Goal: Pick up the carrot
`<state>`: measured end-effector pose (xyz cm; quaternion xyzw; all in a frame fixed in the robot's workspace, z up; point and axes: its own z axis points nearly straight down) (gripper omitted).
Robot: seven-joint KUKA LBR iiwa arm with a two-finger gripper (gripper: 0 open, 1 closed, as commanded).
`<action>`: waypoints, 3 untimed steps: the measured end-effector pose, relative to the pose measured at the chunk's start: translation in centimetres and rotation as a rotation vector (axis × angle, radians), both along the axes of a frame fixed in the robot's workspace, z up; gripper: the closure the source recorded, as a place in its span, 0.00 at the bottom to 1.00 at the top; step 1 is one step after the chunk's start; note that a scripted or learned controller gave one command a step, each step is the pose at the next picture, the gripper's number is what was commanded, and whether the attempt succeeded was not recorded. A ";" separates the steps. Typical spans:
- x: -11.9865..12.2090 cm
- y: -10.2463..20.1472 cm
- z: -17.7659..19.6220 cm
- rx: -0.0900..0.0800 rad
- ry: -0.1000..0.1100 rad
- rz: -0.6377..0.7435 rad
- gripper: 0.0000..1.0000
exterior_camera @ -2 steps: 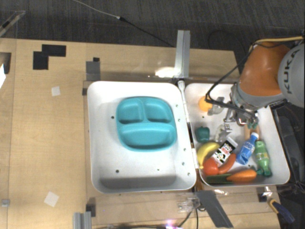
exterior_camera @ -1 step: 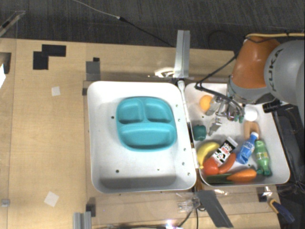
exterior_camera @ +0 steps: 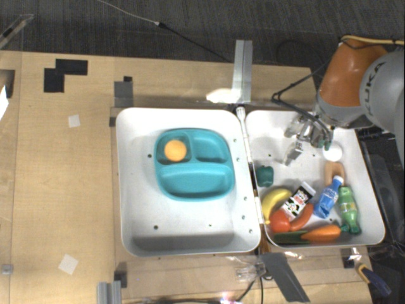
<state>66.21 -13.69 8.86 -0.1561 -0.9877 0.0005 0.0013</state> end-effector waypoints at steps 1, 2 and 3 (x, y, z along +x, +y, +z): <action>-3.0 0.2 18.0 -0.001 -0.024 -0.243 0.00; -7.5 4.7 0.1 -0.001 -0.020 -0.193 0.00; -0.4 5.1 0.0 0.000 -0.004 -0.160 0.00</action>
